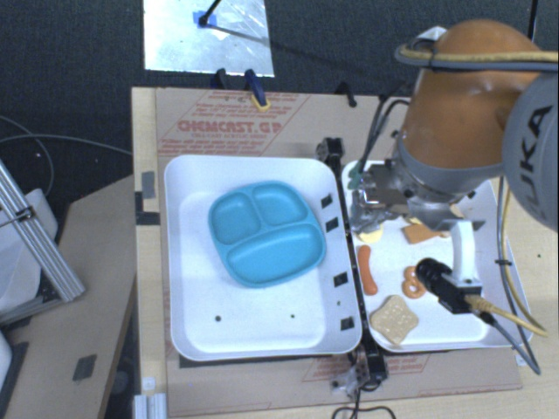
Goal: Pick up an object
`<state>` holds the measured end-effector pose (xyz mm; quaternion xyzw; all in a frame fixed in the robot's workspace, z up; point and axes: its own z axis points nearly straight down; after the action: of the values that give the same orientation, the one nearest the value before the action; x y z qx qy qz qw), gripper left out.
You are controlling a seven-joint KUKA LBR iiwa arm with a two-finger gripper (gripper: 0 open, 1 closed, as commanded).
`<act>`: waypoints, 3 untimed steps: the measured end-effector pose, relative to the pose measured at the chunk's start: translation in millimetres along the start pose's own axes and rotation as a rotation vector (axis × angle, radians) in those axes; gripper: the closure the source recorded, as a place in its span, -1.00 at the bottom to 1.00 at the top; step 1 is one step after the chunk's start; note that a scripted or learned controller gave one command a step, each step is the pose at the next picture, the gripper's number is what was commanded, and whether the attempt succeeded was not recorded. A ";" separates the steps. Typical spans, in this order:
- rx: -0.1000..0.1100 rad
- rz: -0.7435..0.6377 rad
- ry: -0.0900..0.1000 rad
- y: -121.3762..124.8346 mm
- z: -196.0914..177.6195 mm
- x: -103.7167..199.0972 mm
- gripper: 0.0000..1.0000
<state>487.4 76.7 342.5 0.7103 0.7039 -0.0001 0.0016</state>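
- Left bin (188, 321): holds a blue divided plate (266, 232), lying flat toward the far side.
- Right bin (489, 334): holds the loose items: a cracker (394, 319) at the near left corner, a hot dog (366, 269) along the left wall, a pretzel (412, 282) just right of it, an orange piece (423, 232) farther back.
- Arm (476, 94): reaches in from the right, over the far part of the right bin.
- Hand (374, 201): low by the bin's far left corner; whether it is spread or closed cannot be told, and nothing is seen in its grip.
- Surface (236, 125): brown board under both bins.
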 end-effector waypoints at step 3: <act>-0.001 -0.003 0.000 0.4 0.7 -72.6 1.00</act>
<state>487.1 4.1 342.0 0.7092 0.7051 0.0003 0.0019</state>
